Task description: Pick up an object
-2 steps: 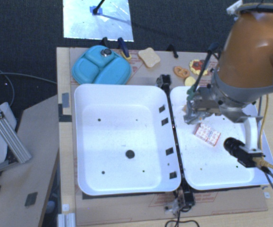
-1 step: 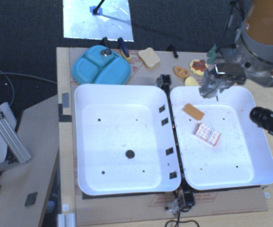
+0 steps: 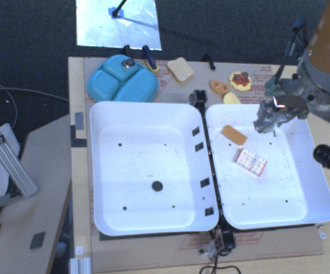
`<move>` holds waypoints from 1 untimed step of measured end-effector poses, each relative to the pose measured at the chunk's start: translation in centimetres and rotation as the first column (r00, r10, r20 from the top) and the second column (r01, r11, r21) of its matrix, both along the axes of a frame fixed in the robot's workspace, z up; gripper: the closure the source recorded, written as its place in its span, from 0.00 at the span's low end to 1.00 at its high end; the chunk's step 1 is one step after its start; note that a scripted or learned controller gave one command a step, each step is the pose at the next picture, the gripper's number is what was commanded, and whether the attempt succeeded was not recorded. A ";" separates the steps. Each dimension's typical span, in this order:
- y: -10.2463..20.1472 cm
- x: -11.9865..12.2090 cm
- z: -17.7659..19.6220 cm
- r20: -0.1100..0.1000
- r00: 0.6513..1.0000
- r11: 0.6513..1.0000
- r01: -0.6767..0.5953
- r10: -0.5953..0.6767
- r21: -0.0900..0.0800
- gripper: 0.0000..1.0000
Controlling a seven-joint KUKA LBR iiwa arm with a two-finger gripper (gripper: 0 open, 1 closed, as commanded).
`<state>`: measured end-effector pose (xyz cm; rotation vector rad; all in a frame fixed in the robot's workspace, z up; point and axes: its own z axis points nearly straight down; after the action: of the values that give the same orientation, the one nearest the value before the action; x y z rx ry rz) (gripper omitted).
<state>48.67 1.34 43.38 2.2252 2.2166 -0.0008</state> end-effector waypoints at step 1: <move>-12.0 1.2 -9.2 -0.005 1.000 1.000 0.006 -0.006 -0.002 1.00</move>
<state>49.82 -10.62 34.14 2.2334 2.2110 -0.0081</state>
